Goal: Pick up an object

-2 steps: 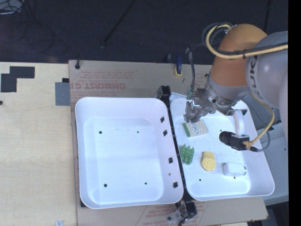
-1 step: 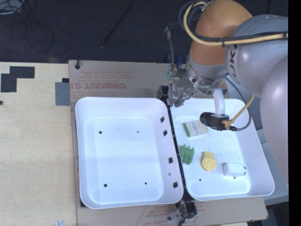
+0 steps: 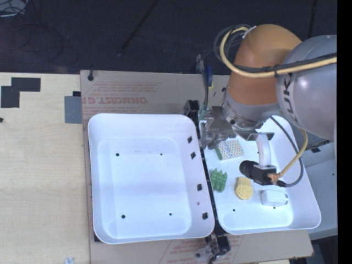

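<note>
I count four candidates, all in right bin [image 3: 300,220].
- square pad [image 3: 230,149]: flat, white with coloured dots, green edge, lying askew, far-left part of bin.
- green ridged piece [image 3: 219,180]: near left wall.
- yellow knobbly piece [image 3: 243,188]: just right of green one, apart.
- white block [image 3: 273,197]: further right, faint against floor.

you see your arm [image 3: 311,87] reach in from the right of the camera view, its grey link curving over into the orange band [image 3: 258,65] above the wrist [image 3: 242,114]. the wrist points down and leftward, and the gripper [image 3: 212,132] hangs low beneath it.
</note>
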`<action>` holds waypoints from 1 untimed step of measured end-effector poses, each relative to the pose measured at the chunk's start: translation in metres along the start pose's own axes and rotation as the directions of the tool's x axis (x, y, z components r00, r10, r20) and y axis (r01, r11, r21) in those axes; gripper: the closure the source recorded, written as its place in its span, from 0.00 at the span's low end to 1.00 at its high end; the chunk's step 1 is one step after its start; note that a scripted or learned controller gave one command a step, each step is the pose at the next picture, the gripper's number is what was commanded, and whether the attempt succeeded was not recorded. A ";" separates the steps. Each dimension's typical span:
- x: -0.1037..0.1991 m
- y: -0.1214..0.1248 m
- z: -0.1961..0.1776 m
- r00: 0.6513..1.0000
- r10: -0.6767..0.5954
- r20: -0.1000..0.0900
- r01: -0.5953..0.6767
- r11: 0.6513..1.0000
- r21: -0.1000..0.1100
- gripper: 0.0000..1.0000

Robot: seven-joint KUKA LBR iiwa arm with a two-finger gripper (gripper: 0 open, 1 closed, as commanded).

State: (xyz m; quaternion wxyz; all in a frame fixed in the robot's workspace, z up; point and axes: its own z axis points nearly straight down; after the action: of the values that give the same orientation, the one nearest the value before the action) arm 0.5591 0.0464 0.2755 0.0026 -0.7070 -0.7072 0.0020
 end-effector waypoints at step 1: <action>-0.162 -0.037 -0.029 1.000 0.017 0.007 -0.017 1.000 -0.007 1.00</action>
State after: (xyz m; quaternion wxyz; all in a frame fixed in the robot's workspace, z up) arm 0.5220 -0.1158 0.3049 -0.0022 -0.7129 -0.7012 0.0022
